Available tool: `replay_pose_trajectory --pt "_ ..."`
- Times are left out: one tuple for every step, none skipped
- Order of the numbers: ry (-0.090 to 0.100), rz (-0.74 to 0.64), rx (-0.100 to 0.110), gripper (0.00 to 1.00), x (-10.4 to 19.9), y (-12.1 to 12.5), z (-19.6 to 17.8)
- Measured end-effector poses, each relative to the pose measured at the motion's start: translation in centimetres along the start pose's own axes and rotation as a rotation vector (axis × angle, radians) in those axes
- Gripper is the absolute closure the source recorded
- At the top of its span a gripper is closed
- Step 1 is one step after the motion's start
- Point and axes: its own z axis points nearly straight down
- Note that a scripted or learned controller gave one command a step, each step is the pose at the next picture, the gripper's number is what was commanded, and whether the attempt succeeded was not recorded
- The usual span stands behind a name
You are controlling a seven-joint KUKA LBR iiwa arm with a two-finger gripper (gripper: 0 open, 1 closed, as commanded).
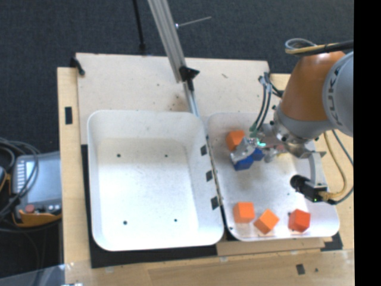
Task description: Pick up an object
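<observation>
We cannot tell the state of the fingers (250,154) at the blue block (245,161) beside the orange cube (234,140), so we verify the grip before lifting vertically.

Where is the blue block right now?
The blue block lies in the right bin, near its upper left, just below an orange block and at the gripper.

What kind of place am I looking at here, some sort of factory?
More likely a robotics lab or test bench: a robot arm reaches over two white bins, small orange blocks lie in one for practice picking, and a handheld control unit sits alongside.
</observation>
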Motion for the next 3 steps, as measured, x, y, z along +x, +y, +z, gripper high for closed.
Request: replay_pose_trajectory --pt "-0.001 0.003 -0.005 0.00 -0.1 0.1 -0.2" --pt "-0.003 0.005 0.001 0.00 0.1 -0.5 4.2" --pt "-0.002 0.006 0.000 0.00 0.2 -0.7 8.5"
